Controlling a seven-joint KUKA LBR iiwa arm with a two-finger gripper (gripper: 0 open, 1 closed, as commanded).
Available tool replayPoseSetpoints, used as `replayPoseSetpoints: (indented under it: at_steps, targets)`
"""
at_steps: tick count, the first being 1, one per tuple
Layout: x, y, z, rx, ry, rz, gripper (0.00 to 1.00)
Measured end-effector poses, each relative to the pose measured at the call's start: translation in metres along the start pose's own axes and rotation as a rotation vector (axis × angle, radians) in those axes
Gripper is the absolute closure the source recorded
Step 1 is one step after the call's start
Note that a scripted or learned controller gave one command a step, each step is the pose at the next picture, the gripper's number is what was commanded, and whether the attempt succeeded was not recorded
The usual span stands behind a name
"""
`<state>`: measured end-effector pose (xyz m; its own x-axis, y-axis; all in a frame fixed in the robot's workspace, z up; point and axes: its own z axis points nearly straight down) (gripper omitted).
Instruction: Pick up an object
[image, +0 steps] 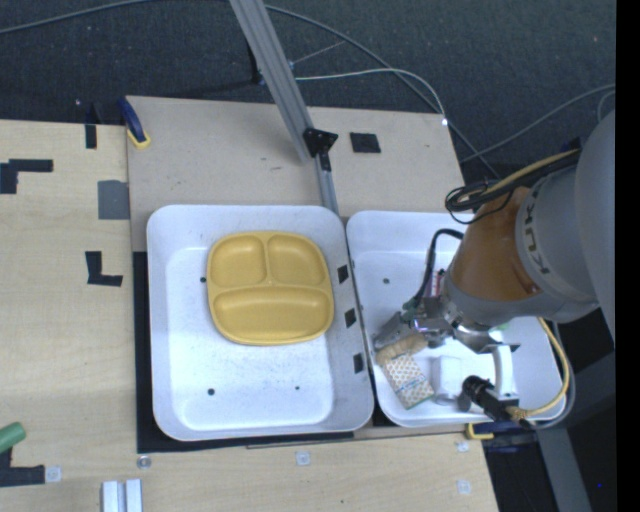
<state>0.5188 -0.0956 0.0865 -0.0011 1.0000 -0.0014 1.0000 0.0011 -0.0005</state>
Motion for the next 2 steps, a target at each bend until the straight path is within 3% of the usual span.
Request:
replayPoseSetpoints:
  at_steps: [1, 2]
  targets:
    - [-0.0002, 0.0006, 0.0000, -0.001, 0.001, 0.001, 0.00]
    - [0.0000, 0.0008, -0.0098, -0.002, 0.000, 0.000, 1.00]
